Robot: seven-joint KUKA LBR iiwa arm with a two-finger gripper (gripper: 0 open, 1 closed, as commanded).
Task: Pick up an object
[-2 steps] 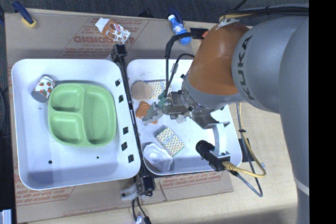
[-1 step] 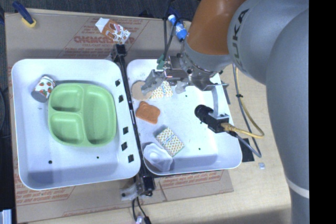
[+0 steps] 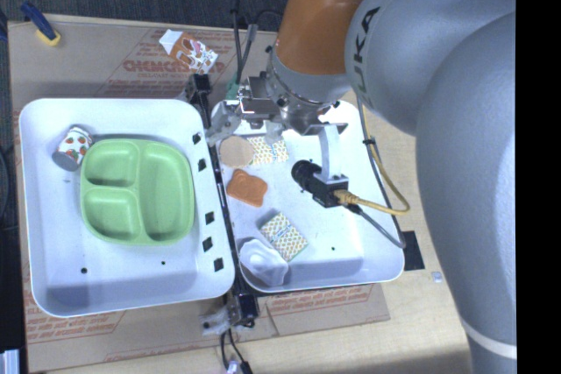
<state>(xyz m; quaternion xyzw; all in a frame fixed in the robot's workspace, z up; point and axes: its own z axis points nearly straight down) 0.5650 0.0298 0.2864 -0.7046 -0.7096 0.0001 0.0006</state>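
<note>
Left bin [image 3: 35, 188]: green plastic divided tray [image 3: 138, 188], centre-left, parked clear of the work.
Right bin [image 3: 377, 254]: orange bread-shaped toy [image 3: 247, 187], centre frame, likeliest target.
Gripper [image 3: 259, 125]: poised above it, upper centre; grip state cannot tell.

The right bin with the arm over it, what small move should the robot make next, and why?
Probably a short drop straight down toward the tan round piece. The hand sits at the right bin's far left corner, just above that piece and the patterned packet beside it. Nothing shows in its grip, and the orange block lies farther toward the camera.
</note>
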